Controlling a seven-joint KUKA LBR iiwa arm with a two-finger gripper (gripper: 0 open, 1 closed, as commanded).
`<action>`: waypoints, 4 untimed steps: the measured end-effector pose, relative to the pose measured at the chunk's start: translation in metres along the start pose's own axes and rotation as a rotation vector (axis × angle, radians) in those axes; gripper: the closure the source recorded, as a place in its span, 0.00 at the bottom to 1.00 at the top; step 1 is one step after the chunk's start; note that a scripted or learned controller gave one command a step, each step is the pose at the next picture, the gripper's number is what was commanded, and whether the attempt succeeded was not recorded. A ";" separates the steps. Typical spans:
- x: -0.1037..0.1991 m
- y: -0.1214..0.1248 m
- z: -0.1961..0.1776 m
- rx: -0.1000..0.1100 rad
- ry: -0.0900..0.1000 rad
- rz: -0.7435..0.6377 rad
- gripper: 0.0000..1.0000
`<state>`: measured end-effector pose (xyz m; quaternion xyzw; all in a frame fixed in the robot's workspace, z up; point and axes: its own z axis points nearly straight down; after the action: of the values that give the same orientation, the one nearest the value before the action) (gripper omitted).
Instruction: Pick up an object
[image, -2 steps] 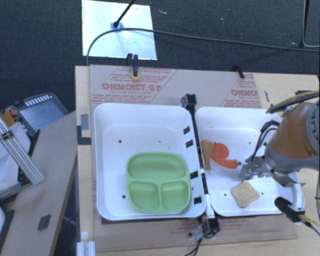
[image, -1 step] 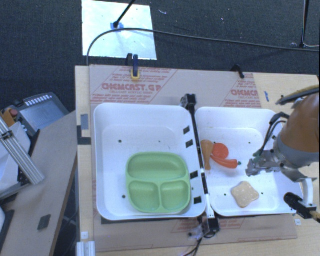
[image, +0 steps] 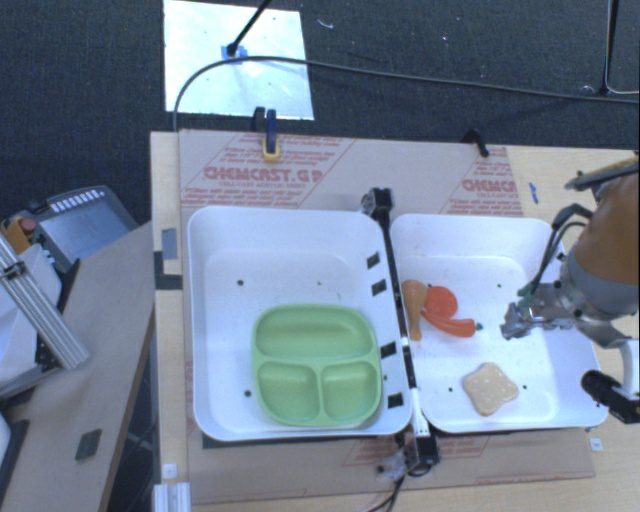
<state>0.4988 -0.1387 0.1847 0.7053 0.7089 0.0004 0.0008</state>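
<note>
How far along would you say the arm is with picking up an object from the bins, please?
Early on. Done: the gripper has reached over the right bin. In hand: nothing shows between its fingers. Left: the grasp itself. The orange and red toy pieces and the tan bread slice lie on the bin floor, and the green divided tray sits in the left bin.

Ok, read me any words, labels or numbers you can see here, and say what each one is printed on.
"CHEMCAST GP": red print on the sheet under the left bin.
"CHEMCAST": same red print on the sheet, near the right bin; the end is blurred.
Smaller red lines beneath both: too blurred to read.
</note>
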 end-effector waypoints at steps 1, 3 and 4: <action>-0.001 0.003 -0.041 0.000 0.000 0.000 1.00; 0.098 0.023 -0.028 0.004 0.002 -0.005 1.00; 0.142 0.033 -0.028 0.005 0.002 -0.005 1.00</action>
<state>0.5312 0.0034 0.2129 0.7037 0.7105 -0.0006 -0.0015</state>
